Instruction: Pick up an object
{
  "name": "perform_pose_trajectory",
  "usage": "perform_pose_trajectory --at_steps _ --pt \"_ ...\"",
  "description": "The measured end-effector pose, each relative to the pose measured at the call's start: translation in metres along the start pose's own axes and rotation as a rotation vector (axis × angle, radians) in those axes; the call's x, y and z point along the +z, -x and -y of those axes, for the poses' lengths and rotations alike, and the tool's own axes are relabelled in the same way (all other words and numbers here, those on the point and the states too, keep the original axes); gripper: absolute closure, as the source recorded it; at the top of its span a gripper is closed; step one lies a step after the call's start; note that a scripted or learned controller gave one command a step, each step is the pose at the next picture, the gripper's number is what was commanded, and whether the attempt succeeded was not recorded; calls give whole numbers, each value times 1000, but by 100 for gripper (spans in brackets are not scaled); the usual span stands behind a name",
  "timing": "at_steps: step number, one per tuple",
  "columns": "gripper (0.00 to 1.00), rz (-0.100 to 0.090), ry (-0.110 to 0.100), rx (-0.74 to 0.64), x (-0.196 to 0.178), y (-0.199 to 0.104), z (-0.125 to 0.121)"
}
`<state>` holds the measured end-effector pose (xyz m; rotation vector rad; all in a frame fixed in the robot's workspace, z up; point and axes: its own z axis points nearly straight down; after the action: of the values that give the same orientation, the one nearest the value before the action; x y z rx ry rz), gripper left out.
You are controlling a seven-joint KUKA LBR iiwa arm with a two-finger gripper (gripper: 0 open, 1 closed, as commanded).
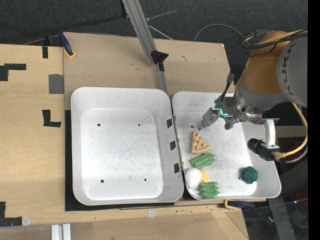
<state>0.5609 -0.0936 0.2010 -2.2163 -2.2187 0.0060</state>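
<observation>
From my overhead camera I see the arm (272, 69) reaching in from the right over the right bin (260, 189). The gripper (204, 124) hangs low above the bin's upper middle, fingers slightly parted with nothing between them. Just below its tips lies the waffle wedge (199, 143), apart from the fingers. Below that sits a green pod (202, 160), then a white egg (192, 176) touching a yellow piece (204, 175), and a green bumpy piece (209, 189) at the bin's near edge. A dark green lump (248, 174) rests near the right corner. The left bin (80, 134) sits alongside.
</observation>
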Motion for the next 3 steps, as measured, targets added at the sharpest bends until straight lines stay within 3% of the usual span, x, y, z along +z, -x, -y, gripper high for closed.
perform_pose_trajectory --at_steps 1,3 --pt "0 1 5 -1 -2 0 -1" --pt "0 1 -1 1 87 2 2"
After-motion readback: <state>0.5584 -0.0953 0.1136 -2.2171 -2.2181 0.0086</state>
